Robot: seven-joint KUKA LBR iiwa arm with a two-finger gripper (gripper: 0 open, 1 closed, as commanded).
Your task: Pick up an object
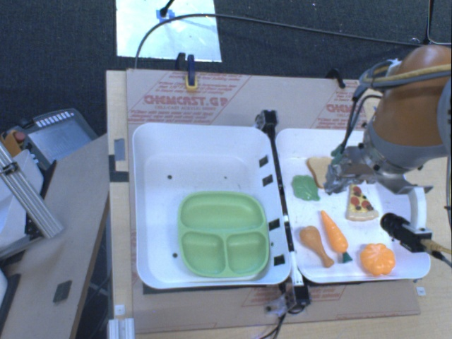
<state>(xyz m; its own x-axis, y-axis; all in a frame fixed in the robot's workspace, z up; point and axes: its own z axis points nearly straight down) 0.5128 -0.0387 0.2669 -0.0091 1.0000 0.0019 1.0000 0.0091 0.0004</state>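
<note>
Toys fill the right bin (421, 263): one pizza slice (361, 203), one carrot (334, 232), one drumstick (316, 244), one orange (378, 258), one green leaf (306, 188) and one tan piece (318, 169) that looks like bread, partly hidden by the gripper (341, 177). That makes six pieces, each one of a kind. The left bin (205, 147) holds one green tray (223, 233) with three compartments. Whether the jaws stand open or closed I cannot tell; the gripper hangs low over the tan piece, just beside the leaf and the pizza slice.

All the pieces are probably light, hollow plastic, stiff and smooth, so they may slip or skid when pinched. The pizza slice and leaf lie flat and offer little to grip; edges would be the only hold. The carrot and drumstick seem easiest, taken across the narrow middle. The orange is round and could roll or squirt out of a pinch unless gripped across its widest part.
</note>
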